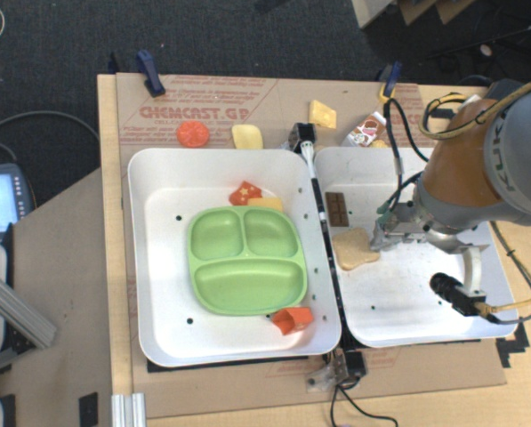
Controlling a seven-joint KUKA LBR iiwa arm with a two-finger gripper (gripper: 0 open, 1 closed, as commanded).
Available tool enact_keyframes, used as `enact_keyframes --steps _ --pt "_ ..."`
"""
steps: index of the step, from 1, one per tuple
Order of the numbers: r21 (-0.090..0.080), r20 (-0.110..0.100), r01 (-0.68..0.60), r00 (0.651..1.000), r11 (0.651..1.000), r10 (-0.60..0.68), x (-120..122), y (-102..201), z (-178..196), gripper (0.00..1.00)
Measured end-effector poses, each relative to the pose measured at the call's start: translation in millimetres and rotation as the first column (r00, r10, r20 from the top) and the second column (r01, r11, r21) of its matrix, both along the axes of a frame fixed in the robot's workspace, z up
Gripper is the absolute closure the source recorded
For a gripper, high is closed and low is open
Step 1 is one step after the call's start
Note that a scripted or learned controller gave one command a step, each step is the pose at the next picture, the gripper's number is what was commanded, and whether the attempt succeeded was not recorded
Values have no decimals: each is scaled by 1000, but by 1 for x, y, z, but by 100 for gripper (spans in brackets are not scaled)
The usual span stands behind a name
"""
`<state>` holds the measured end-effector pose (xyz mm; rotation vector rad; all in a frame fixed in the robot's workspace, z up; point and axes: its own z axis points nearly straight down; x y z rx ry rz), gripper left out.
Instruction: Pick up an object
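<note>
Fingers of my gripper (pixel 382 238), spread unclear, sit above the cracker (pixel 354 252); it could slide toward nine o'clock if I pinch its edge.

Bright even overhead light; soft shadows — mild glare on white bins (pixel 149 238); sharp focus
</note>
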<state>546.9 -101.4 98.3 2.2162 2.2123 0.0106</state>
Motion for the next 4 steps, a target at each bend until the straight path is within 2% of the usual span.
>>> enact_keyframes --steps 1,2,3,4 --pt "0 -2 0 1000 1000 0 0 0 -1 0" --pt "-4 3 -2 1000 1000 2 58 -44 88 0" --pt "6 -14 -2 1000 1000 3 28 4 -17 0" --pt "3 -8 3 1000 1000 -3 -13 -23 -11 0"
